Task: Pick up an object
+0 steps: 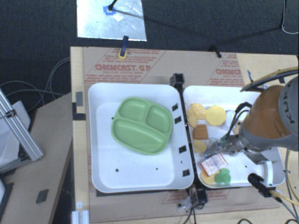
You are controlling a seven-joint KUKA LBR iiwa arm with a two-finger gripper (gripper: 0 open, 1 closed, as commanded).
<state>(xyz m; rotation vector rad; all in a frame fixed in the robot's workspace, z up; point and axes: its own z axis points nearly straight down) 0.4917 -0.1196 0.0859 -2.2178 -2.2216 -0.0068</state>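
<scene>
camera view: the bench (140, 62) is a brown board printed with red lettering, standing over dark carpet, with a shiny metal sheet (111, 13) lying on the floor beyond its far edge. two shallow white bins sit side by side on the board, touching along a black clipped seam. the left bin (100, 171) holds a green divided plate (141, 125), slightly tilted in plan, with bare white floor all around it, widest along the near wall. the right bin (233, 94) is crowded at its left end: a pale yellow lumpy piece (196, 111) and a yellow round piece (216, 115) toward the far wall, a brown block (200, 132) just below them, a red-and-white packet (214, 163) near the front, and a green piece (224, 176) touching the front wall. the arm (271, 118) covers the bin's right half, its orange band uppermost. the gripper (216, 147) is down among the objects, just above the packet and beside the brown block; whether its fingers are wide, narrow or holding anything cannot be told at this sharpness. free floor in this bin lies in the far right corner.
</scene>
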